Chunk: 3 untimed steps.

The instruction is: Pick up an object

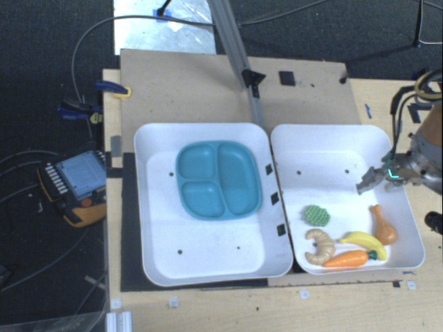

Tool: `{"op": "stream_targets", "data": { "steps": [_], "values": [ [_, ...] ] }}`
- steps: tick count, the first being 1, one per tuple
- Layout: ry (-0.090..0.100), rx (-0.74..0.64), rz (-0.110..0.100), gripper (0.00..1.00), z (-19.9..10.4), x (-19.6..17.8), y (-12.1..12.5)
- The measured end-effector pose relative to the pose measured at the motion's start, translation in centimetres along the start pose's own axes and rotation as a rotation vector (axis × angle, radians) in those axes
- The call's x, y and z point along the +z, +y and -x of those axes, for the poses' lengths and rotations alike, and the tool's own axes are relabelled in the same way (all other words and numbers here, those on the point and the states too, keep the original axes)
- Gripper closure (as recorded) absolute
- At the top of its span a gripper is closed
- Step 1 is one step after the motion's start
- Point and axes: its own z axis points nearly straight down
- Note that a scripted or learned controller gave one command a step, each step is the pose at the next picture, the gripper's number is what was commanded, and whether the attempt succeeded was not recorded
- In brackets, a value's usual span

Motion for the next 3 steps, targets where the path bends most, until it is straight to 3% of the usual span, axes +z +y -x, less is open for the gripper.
{"op": "stream_targets", "data": {
  "steps": [1, 3],
  "values": [
    [-0.001, -0.001, 0.003, 0.0, 0.0, -0.1, 0.1],
    [0.0, 0.003, 0.0, 0.0, 0.2, 8.5, -0.5]
  ]
}}
